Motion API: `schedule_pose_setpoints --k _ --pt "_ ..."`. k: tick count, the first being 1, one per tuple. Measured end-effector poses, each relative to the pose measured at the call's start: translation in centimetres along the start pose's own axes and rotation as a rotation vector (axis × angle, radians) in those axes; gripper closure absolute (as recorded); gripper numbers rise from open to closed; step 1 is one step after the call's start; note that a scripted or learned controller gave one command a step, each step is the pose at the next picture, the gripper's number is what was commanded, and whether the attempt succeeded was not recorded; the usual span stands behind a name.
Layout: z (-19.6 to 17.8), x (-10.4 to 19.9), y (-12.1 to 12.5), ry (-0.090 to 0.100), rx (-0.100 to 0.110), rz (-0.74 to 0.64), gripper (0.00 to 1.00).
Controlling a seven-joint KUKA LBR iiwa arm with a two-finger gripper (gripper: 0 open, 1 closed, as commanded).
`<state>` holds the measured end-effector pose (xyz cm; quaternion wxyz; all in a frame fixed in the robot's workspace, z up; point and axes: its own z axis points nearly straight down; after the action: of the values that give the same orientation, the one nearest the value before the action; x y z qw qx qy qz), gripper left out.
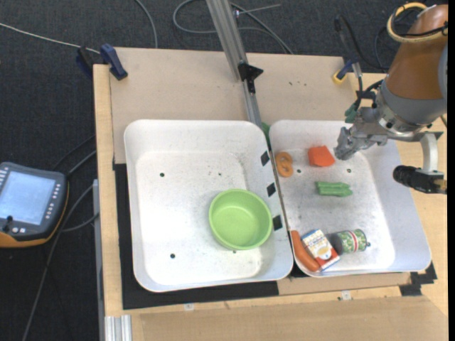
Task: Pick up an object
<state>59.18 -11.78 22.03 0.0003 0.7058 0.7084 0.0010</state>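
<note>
Where two white bins (142,190) meet, tan bench (178,84) stands over dark carpet (43,84).

Grey arm (416,84) in from the right, orange band up top; gripper (346,148) angled down-left

I've got the orange block (321,156) just left of my gripper (344,150), crowding that side. Below the fingers, bare bin floor (380,212) lies open past the green piece (333,188).
</note>
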Motion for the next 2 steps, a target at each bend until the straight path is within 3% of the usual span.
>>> schedule_pose_setpoints --k 2 --pt "-2.3 10.6 -3.9 0.001 0.000 -0.001 1.00"
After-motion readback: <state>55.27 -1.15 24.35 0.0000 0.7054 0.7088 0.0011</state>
